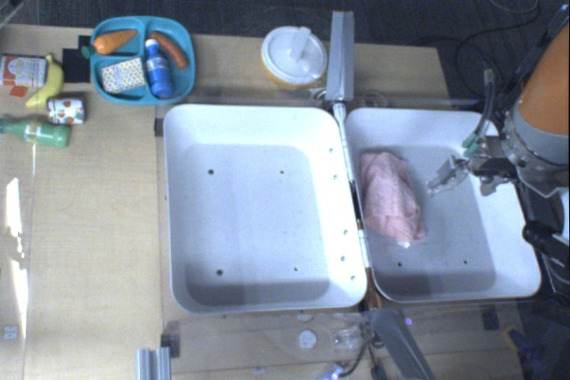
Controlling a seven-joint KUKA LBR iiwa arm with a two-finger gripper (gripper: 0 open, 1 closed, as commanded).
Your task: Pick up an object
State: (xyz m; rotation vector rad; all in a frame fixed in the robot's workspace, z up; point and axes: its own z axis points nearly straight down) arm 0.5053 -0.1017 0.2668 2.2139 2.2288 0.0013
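Worktop (89, 218): pale wood, two shallow white bins side by side.
Far left edge: banana (46, 83), small can (66, 110), green bottle (36, 133) lying flat.
Blue tray (183, 44): divided; carrot (116, 40) and blue bottle (158, 67) in separate compartments.
Lidded cup (294, 55): white lid, behind the bins near their join.
Left bin (254, 209): bare white floor.
Right bin (445, 245): pink cloth (389, 196) bunched on the floor, left half, close to the dividing wall.
Claw (445, 176): above right bin, just right of the cloth, apart from it; nothing seen between its fingers; open or closed, cannot tell.
Arm (545, 102): orange band, enters from right.
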